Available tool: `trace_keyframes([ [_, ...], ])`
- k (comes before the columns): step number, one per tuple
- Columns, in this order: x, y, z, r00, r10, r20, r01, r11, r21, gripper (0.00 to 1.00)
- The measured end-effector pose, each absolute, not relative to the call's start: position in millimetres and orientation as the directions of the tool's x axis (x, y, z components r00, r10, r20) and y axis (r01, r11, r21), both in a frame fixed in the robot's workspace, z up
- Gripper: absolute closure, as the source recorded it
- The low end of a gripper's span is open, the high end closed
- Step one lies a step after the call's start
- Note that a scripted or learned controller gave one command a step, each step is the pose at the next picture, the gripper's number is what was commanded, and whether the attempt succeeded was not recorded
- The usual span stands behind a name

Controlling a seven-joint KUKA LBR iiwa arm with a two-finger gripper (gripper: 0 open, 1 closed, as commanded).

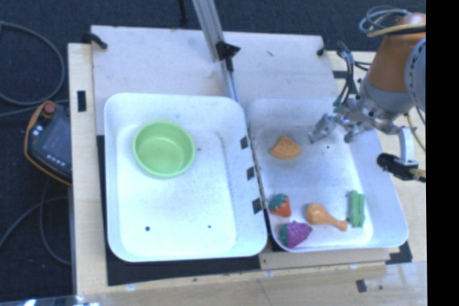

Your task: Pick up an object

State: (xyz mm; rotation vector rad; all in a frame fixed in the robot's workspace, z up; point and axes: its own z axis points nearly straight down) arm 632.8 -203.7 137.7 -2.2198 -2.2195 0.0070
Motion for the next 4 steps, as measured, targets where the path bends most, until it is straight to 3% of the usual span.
trace_keyframes([
  [1,632.1,-205,99,0.002,1.000,-0.002,1.000,-0.002,-0.003,0.00],
  [2,634.3,-206,114,0.002,1.000,-0.004,1.000,-0.002,0.005,1.00],
  [3,633.2,-209,179,0.005,1.000,-0.002,1.000,-0.005,0.008,1.00],
  [4,634.4,-210,213,0.001,1.000,-0.002,1.000,-0.001,0.006,1.00],
])
